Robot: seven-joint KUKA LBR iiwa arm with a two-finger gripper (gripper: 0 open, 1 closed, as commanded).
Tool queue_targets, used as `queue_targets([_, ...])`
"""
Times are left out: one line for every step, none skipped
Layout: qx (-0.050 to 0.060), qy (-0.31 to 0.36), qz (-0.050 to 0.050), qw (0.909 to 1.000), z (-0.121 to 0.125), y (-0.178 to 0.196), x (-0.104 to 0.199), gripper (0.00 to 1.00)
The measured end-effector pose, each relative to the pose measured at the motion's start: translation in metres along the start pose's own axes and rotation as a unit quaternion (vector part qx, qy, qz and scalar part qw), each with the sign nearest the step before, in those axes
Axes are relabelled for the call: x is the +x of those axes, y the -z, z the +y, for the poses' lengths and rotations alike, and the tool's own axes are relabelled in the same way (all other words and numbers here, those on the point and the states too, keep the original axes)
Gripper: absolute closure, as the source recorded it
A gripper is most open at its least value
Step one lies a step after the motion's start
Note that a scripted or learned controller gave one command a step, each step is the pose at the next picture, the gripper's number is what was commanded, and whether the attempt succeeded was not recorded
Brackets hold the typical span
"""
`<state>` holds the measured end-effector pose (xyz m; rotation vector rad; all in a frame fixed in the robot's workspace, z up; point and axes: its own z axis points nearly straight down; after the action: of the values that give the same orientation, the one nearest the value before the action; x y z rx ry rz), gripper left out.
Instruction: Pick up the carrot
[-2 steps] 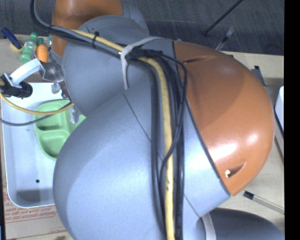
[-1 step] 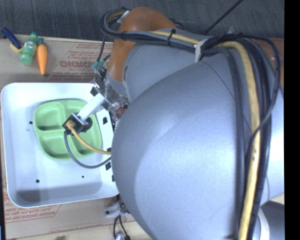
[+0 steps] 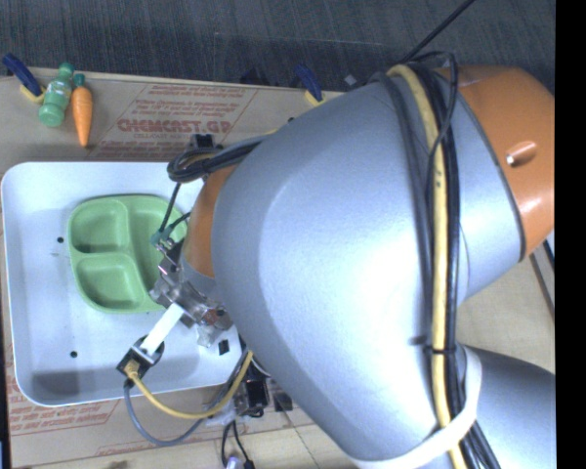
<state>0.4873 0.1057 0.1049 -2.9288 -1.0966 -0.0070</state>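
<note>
The carrot lies outside the white bin, on the cardboard beyond its far rim. A green divided tray sits in the bin (both compartments bare). The gripper hangs beside it, its state impossible to tell.

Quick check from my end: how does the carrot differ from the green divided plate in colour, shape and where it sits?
Colour: the carrot is orange with a small green top; the green divided plate is pale green all over.
Shape: the carrot is slim and tapers to a point; the plate is broad, rounded and split into compartments.
Place: the carrot lies on the brown board outside the white bin, beside a green toy; the plate lies inside that bin.
</note>
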Motion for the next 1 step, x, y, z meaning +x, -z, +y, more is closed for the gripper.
queue_targets([0.000, 0.008, 0.001, 1.0000, -0.0011, 0.0072, 0.0026, 1.00])
